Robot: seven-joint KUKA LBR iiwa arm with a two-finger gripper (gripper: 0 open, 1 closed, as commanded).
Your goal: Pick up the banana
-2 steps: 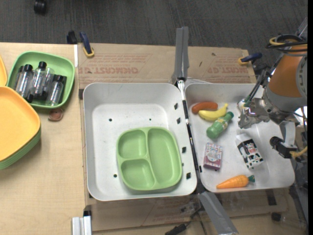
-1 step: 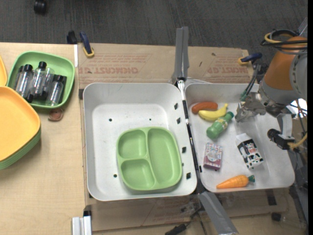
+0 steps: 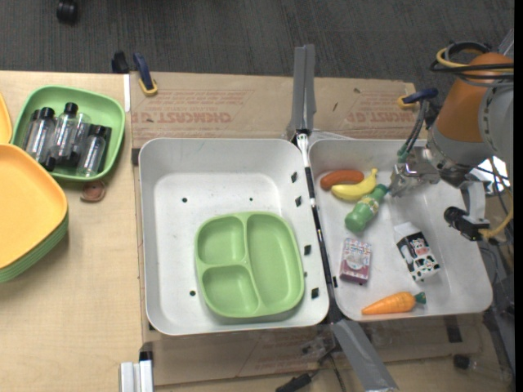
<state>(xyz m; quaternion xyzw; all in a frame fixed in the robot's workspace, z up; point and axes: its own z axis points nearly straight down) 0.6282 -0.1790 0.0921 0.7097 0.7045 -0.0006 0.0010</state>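
Jaws beside the banana

My jaws (image 3: pixel 406 175) hover just right of the banana (image 3: pixel 355 188) in the right bin (image 3: pixel 458 300); their state I cannot tell.

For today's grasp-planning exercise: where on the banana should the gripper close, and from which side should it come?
Probably grip the banana across its thick middle, coming straight down from above. It lies flat along the bin floor, with a red sausage touching its far side and a green bottle close by its near side, so fingers fit best across the curve's centre.
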